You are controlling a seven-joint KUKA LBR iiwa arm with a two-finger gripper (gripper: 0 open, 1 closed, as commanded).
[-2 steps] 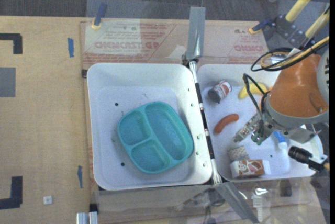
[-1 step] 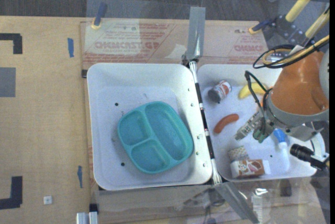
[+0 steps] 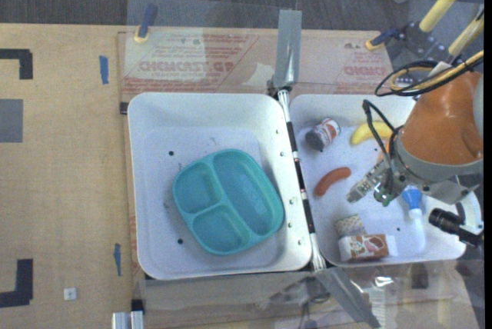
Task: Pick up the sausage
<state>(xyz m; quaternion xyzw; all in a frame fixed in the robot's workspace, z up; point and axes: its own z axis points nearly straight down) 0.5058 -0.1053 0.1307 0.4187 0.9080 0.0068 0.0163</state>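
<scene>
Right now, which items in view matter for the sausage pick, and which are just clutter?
Job:
- sausage, right bin
- gripper, just right of the sausage, apart from it

Lying about:
- teal divided plate, left bin
- small can
- banana
- small box
- white bottle with blue cap

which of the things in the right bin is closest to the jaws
The reddish sausage, lying just left of the gripper. The can and banana sit farther back, the cartons nearer the front.
</scene>
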